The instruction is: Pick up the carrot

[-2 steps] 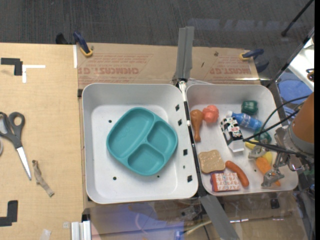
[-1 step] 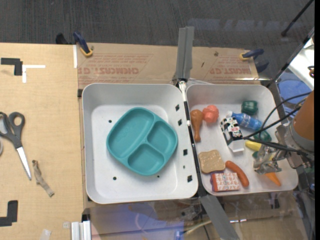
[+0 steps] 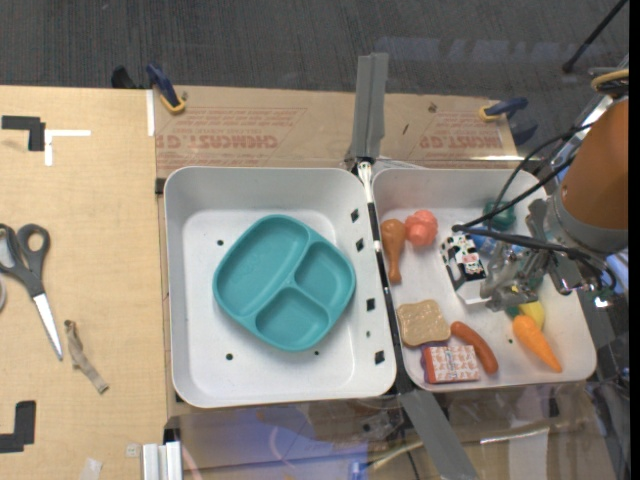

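The orange carrot (image 3: 537,342) lies near the front right corner of the right bin (image 3: 580,363), pointing toward the front right. A small yellow piece (image 3: 531,313) touches its upper end. My gripper (image 3: 505,290) hangs over the bin just up and left of the carrot, its metal fingers pointing down, close to the carrot's thick end. Nothing shows between the fingers. The arm's orange band (image 3: 605,168) is above at the right.
The right bin also holds a chicken drumstick (image 3: 394,240), a pink ball (image 3: 422,227), a bread slice (image 3: 423,321), a sausage (image 3: 474,346), a red packet (image 3: 450,363) and a black-and-white item (image 3: 465,257). The left bin holds a teal divided plate (image 3: 285,282). Scissors (image 3: 33,278) lie far left.
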